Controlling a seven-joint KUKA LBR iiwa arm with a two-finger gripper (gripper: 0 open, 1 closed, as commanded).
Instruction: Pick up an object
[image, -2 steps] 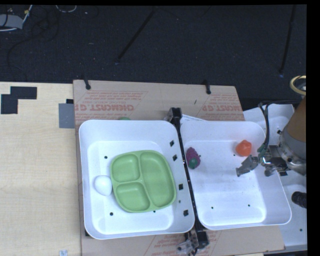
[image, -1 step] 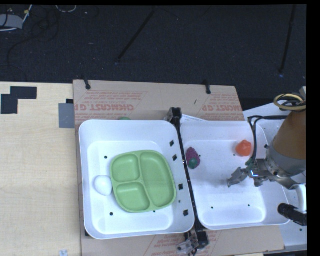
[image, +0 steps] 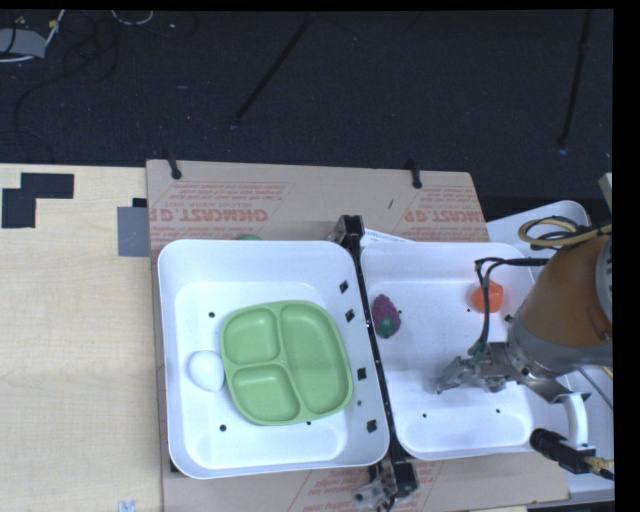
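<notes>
The claw (image: 455, 377) sits low over the floor of the right bin (image: 420, 440), toward its near edge, reaching in from the bin's right side. How far it is open cannot be told from here, and nothing can be seen between its tips. A purple object (image: 385, 316) with a bit of green lies in the same bin, just beside its left wall and well apart from the claw. An orange object (image: 488, 297) lies near the bin's far right corner, partly crossed by a black cable. The left bin (image: 190, 265) carries a green tray (image: 285, 361) with three compartments, and a white ball (image: 207, 371) touches the tray's left edge.
</notes>
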